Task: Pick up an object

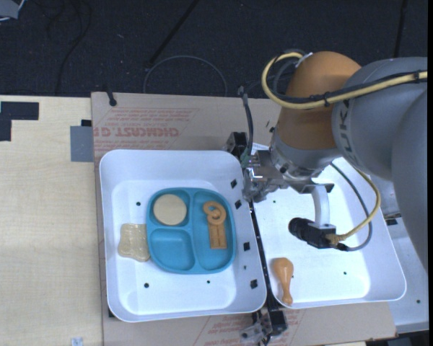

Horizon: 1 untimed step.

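Nearest the camera, a tan drumstick-shaped toy [283,278] lies at the front left corner of the right bin [375,283], untouched. In the left bin [119,294] a blue divided tray [180,254] carries a round cracker [169,209] and a tan key-shaped piece [216,225], with a pale slice [133,241] beside it. Farther back, the gripper [256,182] hangs over the divider between the bins; whether it is open or closed I cannot tell. The pick looks not yet begun: next it must choose an object and descend squarely over it.
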{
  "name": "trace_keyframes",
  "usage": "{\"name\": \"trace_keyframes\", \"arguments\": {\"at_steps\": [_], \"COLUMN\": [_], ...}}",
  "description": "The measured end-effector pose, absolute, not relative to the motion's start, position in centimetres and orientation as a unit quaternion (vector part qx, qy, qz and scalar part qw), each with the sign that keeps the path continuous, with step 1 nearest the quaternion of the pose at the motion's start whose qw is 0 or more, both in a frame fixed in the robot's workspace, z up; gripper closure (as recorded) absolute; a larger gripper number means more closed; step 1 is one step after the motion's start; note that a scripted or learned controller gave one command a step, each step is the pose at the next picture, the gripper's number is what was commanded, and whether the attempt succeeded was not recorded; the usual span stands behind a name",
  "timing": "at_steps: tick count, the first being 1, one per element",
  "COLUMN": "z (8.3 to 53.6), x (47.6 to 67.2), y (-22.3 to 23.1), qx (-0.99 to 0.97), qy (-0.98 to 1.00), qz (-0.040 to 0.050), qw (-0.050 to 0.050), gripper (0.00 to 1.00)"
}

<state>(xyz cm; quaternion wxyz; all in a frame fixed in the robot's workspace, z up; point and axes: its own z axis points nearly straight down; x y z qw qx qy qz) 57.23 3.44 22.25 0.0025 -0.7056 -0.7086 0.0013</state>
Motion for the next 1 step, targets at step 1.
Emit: {"name": "trace_keyframes", "arguments": {"at_steps": [1], "z": [23.39], "x": [56.88], "y": [8.67], "qx": [-0.706], "qy": [-0.708], "qz": [0.0009], "qw": [0.001], "gripper": [1.00]}}
